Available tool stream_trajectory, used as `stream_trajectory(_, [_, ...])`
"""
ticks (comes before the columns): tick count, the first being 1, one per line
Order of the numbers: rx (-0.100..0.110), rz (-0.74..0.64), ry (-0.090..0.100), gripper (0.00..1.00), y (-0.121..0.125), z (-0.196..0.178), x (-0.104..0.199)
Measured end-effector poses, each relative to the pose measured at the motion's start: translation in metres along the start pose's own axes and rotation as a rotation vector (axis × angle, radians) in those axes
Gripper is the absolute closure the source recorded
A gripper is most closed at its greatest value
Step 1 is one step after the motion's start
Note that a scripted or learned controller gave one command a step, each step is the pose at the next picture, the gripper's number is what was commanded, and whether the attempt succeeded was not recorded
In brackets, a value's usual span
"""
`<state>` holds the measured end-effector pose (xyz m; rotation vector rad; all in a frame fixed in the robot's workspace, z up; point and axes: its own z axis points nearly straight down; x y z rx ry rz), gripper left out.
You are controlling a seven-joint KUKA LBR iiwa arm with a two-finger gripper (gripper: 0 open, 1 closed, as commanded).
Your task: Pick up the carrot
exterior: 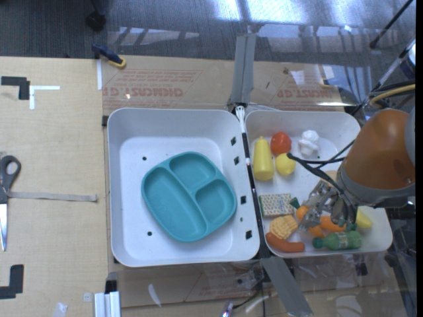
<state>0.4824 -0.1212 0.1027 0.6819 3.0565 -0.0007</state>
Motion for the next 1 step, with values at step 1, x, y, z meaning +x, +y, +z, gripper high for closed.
stream_trajectory(1, [0.0,-0.022,0.005,1.0,0.07,-0.0897,0.0273])
